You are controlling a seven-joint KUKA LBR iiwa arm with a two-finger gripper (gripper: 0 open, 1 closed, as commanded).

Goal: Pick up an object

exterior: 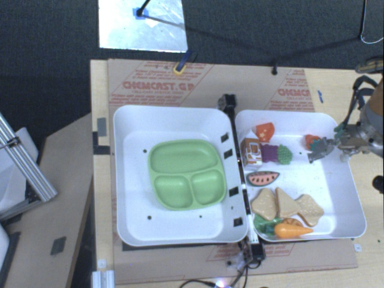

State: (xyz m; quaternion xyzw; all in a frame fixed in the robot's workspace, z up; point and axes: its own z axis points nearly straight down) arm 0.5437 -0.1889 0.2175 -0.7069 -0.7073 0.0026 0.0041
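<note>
The right bin holds toy food: an orange-red piece, a brown box-like piece, a purple and green piece, a watermelon slice, three bread slices, a carrot over something green, and a small red piece near the right wall. My gripper reaches in from the right, low over the bin's right side, just beside the small red piece. Nothing shows between its fingers.
The left bin holds a green three-compartment plate. A black divider with clips runs between the bins. A shiny metal sheet lies behind the bench. Cables hang at the upper right.
</note>
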